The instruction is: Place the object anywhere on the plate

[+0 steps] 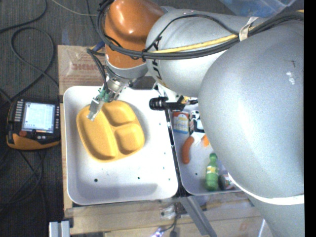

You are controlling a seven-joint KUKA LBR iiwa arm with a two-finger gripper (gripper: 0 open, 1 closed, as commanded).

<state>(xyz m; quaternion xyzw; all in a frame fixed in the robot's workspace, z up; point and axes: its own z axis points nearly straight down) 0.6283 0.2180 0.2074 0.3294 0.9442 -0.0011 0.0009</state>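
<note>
A yellow plate (112, 130) with three compartments lies in the left white bin (118, 184), toward its upper half. My gripper (93, 111) hangs over the plate's upper-left rim, pointing down and to the left from the orange-banded wrist (129, 23). No object can be made out at its tip. The plate's compartments look bare. In the right bin (185, 184) lie a red-brown sausage (186, 149), a green bottle (211, 173) and a small printed can (180, 122), partly hidden by the arm's big grey body.
A black cylinder (163, 103) sticks out over the divide between the bins near their top. A teach pendant (33, 124) lies on the floor to the left of the bench. Cables run across the dark floor at the upper left.
</note>
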